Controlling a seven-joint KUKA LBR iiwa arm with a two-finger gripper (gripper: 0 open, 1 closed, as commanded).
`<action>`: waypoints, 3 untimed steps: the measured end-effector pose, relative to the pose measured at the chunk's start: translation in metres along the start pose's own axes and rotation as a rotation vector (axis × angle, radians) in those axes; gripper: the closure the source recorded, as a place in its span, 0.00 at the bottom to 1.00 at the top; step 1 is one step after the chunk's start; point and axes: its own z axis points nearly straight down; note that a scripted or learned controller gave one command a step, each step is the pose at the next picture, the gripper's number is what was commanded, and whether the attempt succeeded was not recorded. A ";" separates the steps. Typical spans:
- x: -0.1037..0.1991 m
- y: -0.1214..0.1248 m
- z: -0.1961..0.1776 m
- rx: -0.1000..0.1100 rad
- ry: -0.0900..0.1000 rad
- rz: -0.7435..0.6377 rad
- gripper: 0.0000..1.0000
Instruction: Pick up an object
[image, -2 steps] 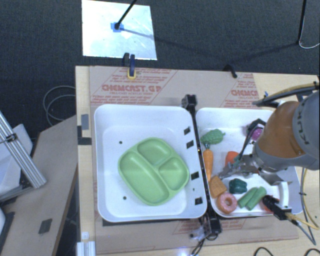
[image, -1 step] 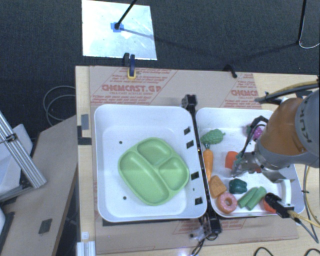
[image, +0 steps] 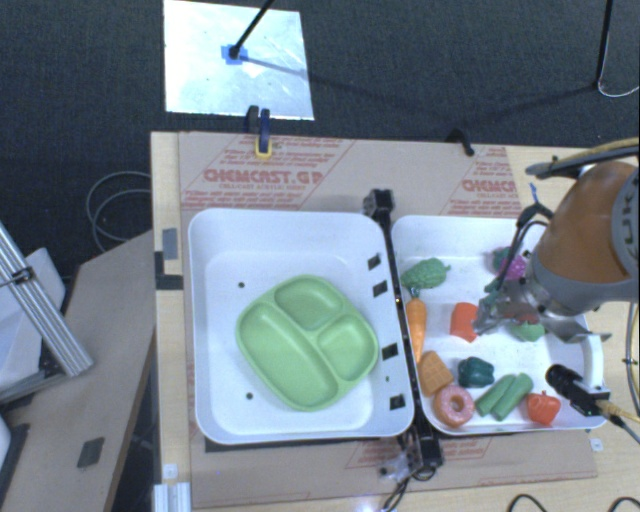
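Note:
The right bin (image: 450, 245) holds several toy foods. A leafy green piece (image: 425, 272) lies at the upper left, with a carrot (image: 416, 320) below it along the left wall. A red-orange block (image: 463, 320) sits mid-bin. Toward the front are an orange wedge (image: 433, 372), a pink donut (image: 455, 405), a dark green pepper (image: 476, 372), green bean pods (image: 505, 393) and a red tomato (image: 543, 407). My gripper (image: 503, 314) hangs low in the bin's right half, just right of the red-orange block. A purple item (image: 512, 263) and a pale green piece (image: 530, 331) peek out beside it.
The left bin (image: 220, 250) carries a light green divided plate (image: 307, 341). A black divider with clips (image: 392, 300) separates the bins. The arm's grey and orange wrist (image: 590, 240) covers the right bin's far right side. A black fitting (image: 575, 388) lies over the bin's front right rim.

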 end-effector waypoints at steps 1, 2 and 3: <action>-0.004 0.009 -0.047 0.000 -0.001 0.001 1.00; -0.004 0.011 -0.069 0.004 0.000 0.000 1.00; 0.049 0.001 -0.077 0.006 0.003 -0.005 1.00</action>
